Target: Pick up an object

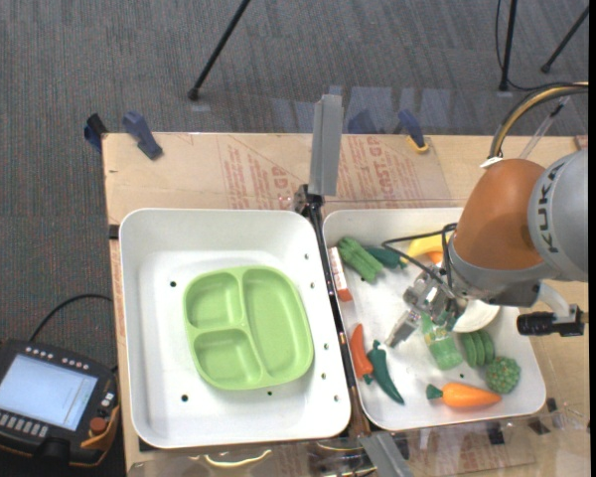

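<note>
The metal two-finger gripper, jaws spread and gripping nothing, hovered beside a green plastic cylinder, so closing could merely nudge it.

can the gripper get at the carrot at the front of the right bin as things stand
Probably yes. The carrot lies bare on top near the right bin's front wall, nothing over it. The gripper hangs close behind it. The broccoli beside it may crowd one finger.

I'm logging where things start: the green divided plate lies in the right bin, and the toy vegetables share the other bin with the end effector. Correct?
Not quite. The camera view shows the green divided plate in the left bin, not the right. The toy vegetables do share the other bin with the end effector.
</note>
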{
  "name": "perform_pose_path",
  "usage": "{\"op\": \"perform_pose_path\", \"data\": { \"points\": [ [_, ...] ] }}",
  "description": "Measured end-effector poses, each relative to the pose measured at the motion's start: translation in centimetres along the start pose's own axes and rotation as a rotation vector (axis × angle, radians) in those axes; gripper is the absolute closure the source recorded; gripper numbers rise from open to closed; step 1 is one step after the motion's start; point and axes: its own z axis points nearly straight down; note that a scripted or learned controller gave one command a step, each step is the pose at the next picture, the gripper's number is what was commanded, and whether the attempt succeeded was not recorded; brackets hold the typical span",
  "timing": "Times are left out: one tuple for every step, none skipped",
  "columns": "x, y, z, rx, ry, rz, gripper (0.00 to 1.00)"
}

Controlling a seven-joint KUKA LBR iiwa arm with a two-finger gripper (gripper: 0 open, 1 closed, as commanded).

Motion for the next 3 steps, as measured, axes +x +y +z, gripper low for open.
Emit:
{"op": "perform_pose_path", "data": {
  "points": [
    [0.0, 0.0, -0.6, 0.001, 0.004, -0.002, 1.00],
    [8.7, -2.9, -1.0, 0.003, 0.004, 0.204, 1.00],
    [2.1, -6.1, -5.7, 0.000, -0.002, -0.036, 1.00]
  ]
}}
